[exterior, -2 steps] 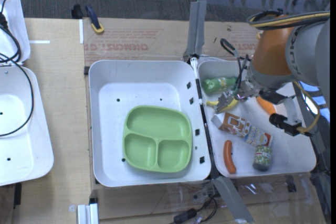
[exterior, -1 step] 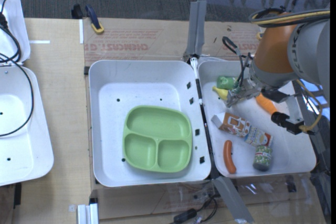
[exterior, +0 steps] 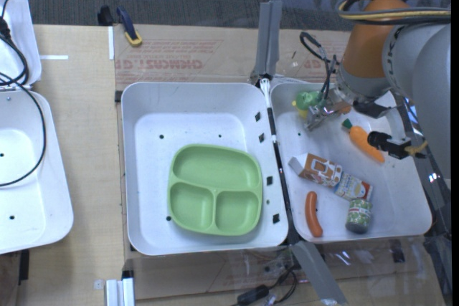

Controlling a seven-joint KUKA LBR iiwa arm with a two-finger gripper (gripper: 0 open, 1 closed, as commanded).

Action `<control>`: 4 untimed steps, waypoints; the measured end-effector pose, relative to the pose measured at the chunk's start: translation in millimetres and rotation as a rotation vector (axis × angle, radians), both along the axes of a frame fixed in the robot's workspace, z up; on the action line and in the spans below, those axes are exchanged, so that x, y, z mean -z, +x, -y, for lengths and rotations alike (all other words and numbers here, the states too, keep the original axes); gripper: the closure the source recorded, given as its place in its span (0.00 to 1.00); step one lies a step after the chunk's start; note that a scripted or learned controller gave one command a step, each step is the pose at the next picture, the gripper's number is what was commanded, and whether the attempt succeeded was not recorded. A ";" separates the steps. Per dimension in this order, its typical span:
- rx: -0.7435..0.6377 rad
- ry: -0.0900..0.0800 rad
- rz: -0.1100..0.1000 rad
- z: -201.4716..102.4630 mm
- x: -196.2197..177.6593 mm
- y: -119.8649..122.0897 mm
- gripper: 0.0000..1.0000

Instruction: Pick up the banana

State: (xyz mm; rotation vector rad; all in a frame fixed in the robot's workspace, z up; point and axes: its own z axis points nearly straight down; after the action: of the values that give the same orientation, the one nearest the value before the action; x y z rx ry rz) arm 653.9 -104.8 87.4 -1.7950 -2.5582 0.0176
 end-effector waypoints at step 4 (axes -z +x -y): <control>-0.002 -0.003 0.004 0.7 -18.4 0.9 1.00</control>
State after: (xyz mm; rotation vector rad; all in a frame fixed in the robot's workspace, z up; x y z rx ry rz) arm 654.8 -105.5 105.8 -1.7949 -2.5645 0.0178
